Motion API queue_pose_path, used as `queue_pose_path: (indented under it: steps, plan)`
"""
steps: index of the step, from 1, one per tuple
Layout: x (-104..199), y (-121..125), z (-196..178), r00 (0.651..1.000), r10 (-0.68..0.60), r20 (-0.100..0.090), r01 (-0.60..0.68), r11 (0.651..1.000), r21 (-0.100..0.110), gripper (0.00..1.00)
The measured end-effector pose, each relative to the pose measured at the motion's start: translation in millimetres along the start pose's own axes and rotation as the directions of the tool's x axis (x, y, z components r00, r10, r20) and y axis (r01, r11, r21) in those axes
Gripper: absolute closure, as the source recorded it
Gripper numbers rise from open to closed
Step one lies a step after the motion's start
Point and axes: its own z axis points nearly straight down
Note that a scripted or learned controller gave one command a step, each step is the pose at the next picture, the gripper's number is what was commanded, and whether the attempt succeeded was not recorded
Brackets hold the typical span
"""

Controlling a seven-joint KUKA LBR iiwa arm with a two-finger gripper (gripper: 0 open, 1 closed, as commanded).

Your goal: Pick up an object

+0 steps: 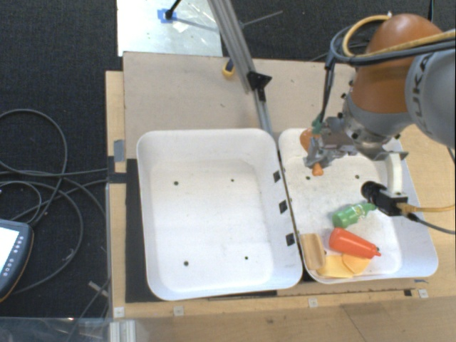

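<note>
Orange plastic carrot-like cone lies nearest you, well below the gripper, long axis pointing right; the green plastic bottle sits closer beneath. You cannot tell how the jaws stand.

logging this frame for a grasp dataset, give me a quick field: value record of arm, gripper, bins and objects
arm: grey with orange band, reaching in from the right over the right bin
gripper: gripper low over the far left part of the right bin
at gripper: small orange object at the fingertips; held or not, cannot tell
right bin contents: green bottle, orange cone-shaped toy, yellow flat pieces, tan block, all toward the near side
left bin: left bin, white, a few small dark spots on its floor
</note>
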Motion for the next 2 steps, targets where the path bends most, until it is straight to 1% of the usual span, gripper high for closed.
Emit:
queue_pose_path:
  steps: [1, 2]
  plan:
    - [54, 7, -6, 1.000, 0.000, 0.000, 0.000, 1.000, 0.000, 1.00]
    - [101, 14, 10, 1.000, 0.002, 0.000, -0.002, 1.000, 0.002, 1.00]
